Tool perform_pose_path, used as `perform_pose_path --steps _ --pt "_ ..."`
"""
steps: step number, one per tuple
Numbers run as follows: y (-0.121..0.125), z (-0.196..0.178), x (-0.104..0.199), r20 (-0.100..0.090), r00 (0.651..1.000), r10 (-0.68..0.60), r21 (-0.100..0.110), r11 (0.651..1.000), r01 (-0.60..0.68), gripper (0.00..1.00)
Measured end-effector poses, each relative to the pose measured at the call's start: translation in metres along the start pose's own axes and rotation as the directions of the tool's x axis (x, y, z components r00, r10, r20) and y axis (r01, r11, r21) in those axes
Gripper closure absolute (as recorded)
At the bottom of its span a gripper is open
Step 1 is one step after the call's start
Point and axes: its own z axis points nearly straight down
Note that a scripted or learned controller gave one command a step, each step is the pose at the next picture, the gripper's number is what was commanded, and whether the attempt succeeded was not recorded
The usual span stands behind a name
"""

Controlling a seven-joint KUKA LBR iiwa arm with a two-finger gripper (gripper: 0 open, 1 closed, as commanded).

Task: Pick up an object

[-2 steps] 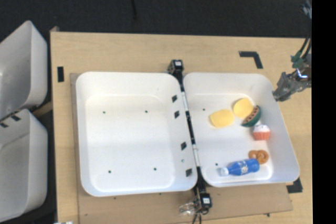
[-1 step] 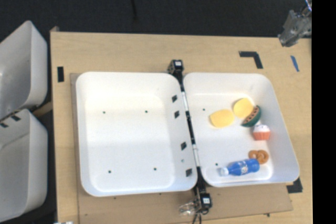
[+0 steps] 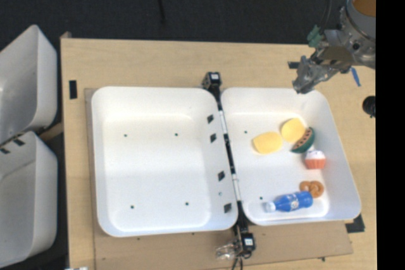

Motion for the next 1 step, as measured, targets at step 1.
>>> perform_pose_path --steps 1 --pt "-0.0505 0.0414 -0.0307 0.001 1.000 0.007 -0.005 1.000 -0.007 1.00"
